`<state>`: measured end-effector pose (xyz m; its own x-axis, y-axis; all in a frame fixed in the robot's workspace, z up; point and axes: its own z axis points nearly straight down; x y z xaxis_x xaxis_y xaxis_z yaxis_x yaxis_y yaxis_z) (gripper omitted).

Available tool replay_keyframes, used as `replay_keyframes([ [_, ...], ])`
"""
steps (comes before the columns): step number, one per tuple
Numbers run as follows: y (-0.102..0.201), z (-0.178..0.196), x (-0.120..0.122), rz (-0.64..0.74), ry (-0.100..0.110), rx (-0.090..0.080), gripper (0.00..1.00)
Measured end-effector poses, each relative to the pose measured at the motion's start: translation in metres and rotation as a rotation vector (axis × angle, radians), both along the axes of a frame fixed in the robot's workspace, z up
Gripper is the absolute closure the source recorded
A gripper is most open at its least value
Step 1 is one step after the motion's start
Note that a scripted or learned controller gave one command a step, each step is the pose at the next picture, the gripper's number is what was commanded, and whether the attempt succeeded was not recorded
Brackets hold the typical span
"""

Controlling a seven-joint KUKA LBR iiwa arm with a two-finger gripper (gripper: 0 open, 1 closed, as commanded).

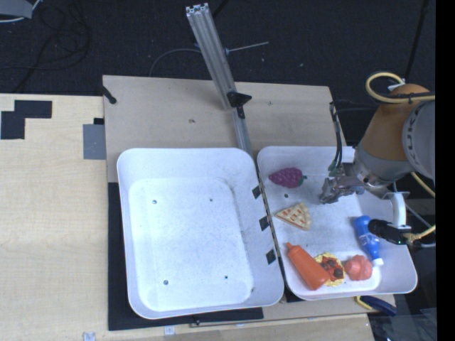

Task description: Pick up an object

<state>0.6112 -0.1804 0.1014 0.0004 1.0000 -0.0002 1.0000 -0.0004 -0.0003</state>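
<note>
The right bin (398,279) holds a purple grape bunch (286,177) near its back left, a tan waffle-like wedge (295,216) in the middle, an orange-red bottle (306,265) lying at the front, a yellow and red piece (331,267) beside it, a pink-red round piece (358,268) and a blue bottle (367,237) at the right. My gripper (331,193) hangs low over the bin floor, right of the grapes and above-right of the wedge. Nothing shows between its tips.
The left bin (188,229) lies beside the right one, joined by black clips (263,222). A slanted aluminium bar (217,55) rises behind the bins. The arm's orange band (387,130) sits at the right edge over the right bin's far corner.
</note>
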Motion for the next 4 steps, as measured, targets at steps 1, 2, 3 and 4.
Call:
replay_keyframes([
  [1, 0.003, 0.062, 0.001, 0.0, -0.005, -0.001, 1.0],
  [2, 0.002, 0.125, 0.004, 0.0, -0.005, -0.001, 1.0],
  [3, 0.002, 0.129, 0.004, 0.001, 0.0, 0.0, 1.0],
  [4, 0.052, 0.118, -0.003, 0.004, 0.001, 0.001, 1.0],
])
